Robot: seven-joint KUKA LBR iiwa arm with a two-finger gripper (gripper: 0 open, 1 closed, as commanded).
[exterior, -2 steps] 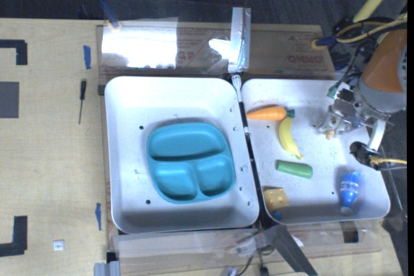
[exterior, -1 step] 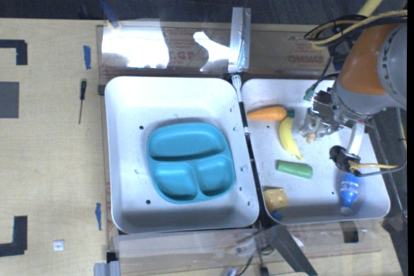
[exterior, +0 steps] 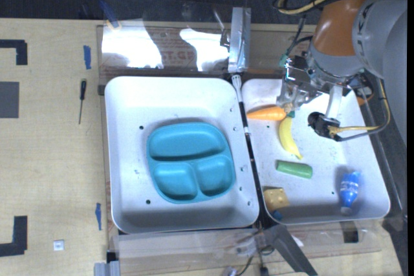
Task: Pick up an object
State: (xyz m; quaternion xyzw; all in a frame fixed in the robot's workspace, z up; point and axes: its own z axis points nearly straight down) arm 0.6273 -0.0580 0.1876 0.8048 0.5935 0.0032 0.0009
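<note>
The right bin (exterior: 369, 158) holds an orange carrot (exterior: 265, 114) lying along its far left side, with a yellow banana (exterior: 289, 139) just below it. Nearer the front are a green block (exterior: 294, 169), a small blue bottle (exterior: 349, 188) and a brown piece (exterior: 274, 197) at the front left corner. My gripper (exterior: 292, 97) reaches down from the arm's orange-banded wrist (exterior: 339, 26) and sits right at the carrot's right end, above the top of the banana. Its tips are hidden by the gripper body, and I see nothing lifted off the bin floor.
The left bin (exterior: 129, 106) carries a blue divided plate (exterior: 191, 160). A metal divider post (exterior: 238, 42) stands between the bins at the back. Black and yellow cables (exterior: 333, 127) hang from the wrist over the right bin's middle.
</note>
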